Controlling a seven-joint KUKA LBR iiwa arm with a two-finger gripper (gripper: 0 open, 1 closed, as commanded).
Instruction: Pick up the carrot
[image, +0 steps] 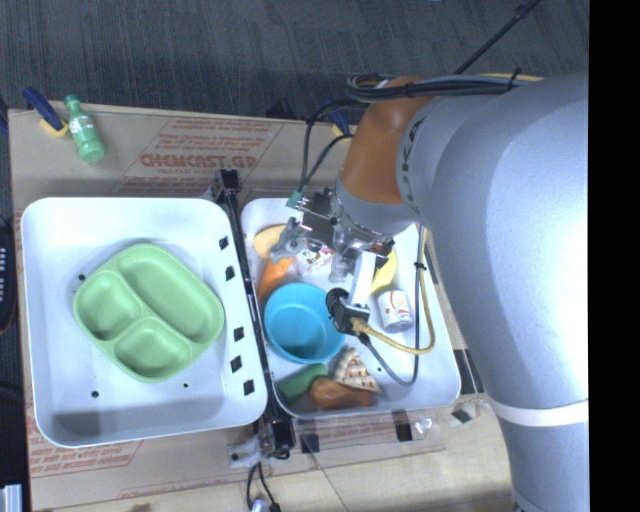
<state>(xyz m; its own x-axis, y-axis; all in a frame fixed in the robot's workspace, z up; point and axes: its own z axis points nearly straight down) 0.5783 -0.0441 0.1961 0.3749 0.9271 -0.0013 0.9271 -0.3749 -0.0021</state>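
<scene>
Carrot lies in the right bin, close to that bin's left wall, its orange body just above the rim of the blue bowl and touching or nearly touching it. A pale yellowish item sits just beyond the carrot, toward the bin's far left corner. My fingers hang over the far half of the same bin, just right of the carrot; whether they are apart or together I cannot tell, and nothing is seen between them. A yellow item and a small white can with a red label lie along the right side of my wrist, toward the bin's right wall. Near the bin's near edge: a green item, a brown item and a shell-patterned piece, packed together. The left bin holds a green divided plate at its middle. A green bottle lies on the desk at the far left corner.
</scene>
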